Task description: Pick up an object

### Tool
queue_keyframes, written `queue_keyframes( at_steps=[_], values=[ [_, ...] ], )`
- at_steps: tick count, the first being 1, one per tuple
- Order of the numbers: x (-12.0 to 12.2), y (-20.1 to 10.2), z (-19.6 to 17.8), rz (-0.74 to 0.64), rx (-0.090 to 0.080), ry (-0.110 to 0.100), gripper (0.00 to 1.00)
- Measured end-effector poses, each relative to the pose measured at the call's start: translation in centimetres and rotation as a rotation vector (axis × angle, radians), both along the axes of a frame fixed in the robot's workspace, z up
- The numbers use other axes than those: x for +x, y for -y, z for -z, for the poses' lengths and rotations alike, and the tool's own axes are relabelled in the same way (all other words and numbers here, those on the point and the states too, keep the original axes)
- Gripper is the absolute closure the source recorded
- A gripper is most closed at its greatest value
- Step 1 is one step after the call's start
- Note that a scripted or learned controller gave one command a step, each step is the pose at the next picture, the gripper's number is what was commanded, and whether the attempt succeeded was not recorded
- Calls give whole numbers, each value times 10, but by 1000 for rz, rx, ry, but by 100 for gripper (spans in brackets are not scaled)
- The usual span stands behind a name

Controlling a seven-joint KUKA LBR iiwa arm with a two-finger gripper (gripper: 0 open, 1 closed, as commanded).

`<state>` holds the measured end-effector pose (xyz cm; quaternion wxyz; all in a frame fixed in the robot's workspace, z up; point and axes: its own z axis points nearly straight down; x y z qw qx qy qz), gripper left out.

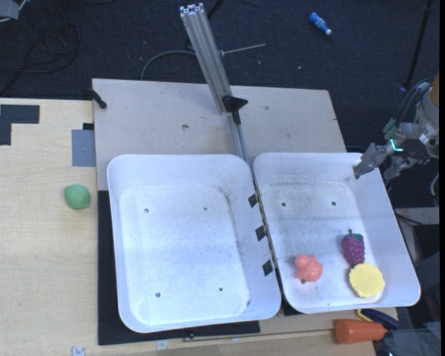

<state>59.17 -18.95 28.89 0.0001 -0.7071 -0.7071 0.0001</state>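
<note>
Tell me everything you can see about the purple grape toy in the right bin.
The purple grape toy is a small bunch of grapes, dark purple with a bumpy surface and a short stem at its top; it looks like plastic or rubber. It lies on the floor of the right bin, near the lower right corner. A yellow round toy sits just below it, very close or touching. A pink toy lies apart to its left.

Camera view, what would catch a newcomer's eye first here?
Three bright toys cluster in the near right corner of the right bin: a purple grape bunch, a yellow round piece and a pink-orange toy. A green ball sits alone on the wooden bench at left. The gripper hovers by the right bin's far right edge.
</note>
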Motion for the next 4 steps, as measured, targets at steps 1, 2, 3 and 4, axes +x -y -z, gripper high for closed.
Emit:
queue_keyframes(
  at_steps=[1,2,3,4],
  values=[
    [0,0,0,0,0,0,0],
    [-10,-2,58,-1,1,-5,0],
    [-7,-10,105,0,1,-3,0],
    [2,-10,153,-1,1,-2,0]
  ],
)
